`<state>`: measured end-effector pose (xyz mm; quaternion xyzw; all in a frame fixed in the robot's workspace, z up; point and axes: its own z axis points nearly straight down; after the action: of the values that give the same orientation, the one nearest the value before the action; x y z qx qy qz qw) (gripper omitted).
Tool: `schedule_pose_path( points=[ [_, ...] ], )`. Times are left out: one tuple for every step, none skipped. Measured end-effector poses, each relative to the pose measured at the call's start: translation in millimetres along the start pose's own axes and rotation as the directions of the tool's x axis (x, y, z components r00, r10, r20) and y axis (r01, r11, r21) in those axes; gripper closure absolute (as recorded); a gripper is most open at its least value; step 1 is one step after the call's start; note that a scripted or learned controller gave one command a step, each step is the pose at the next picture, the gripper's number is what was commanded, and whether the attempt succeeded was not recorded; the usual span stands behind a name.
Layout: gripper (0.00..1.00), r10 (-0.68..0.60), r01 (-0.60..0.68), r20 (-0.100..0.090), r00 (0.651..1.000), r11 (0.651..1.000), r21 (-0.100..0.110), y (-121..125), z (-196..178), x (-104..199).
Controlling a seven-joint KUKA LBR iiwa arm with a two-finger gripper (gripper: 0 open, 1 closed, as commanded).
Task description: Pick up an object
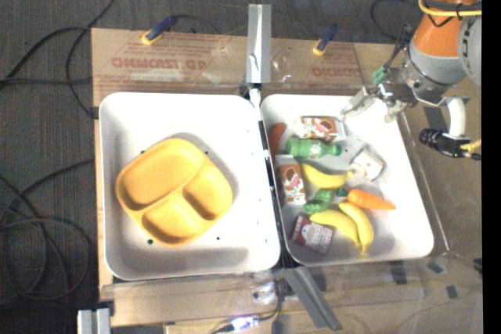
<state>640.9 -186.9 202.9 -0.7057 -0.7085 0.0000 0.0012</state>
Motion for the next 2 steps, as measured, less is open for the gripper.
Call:
schedule_pose_path(
  points=[
    [0.0, -0.028, 0.028, 0.001, 1.0, 1.0, -0.002, -76.2, 110.8, -7.9],
    [1.0, -0.029, 0.029, -0.003, 1.0, 1.0, -0.002, -76.0, 102.5, -6.1]
  ],
)
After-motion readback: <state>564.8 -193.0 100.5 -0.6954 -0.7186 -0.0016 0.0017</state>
